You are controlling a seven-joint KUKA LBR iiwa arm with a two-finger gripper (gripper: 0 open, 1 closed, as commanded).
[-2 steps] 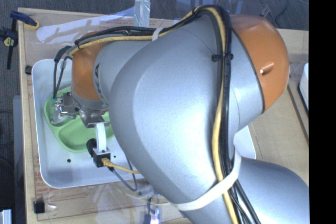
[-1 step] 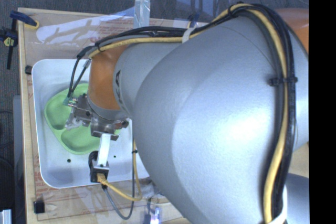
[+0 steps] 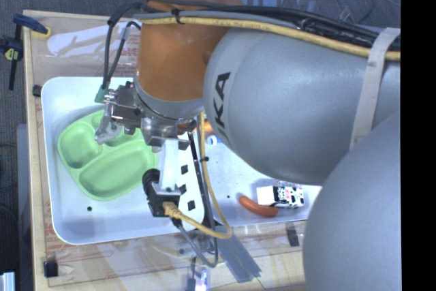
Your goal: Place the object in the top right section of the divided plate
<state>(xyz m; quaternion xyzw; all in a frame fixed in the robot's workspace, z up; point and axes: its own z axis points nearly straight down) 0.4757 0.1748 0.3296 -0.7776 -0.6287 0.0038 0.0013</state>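
Camera view: green divided plate (image 3: pixel 102 177) at the left of the white bin (image 3: pixel 82 225); gripper (image 3: pixel 109 127) poised over the plate's far edge, grip state impossible to tell, nothing visibly held. Orange sausage-shaped object (image 3: pixel 257 206), probably the task piece, lying on the bin floor to the right, well apart from the plate, beside a small white-and-black item (image 3: pixel 289 194). Risk: far right section masked by the arm (image 3: pixel 286 99), so any drop liable to land in a wrong section or on the rim.

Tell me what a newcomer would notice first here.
The huge grey arm with its orange band looms across the middle and right, reaching over the white bin. At the bin's left lies a green divided plate; an orange sausage and a small white box lie near its lower right.
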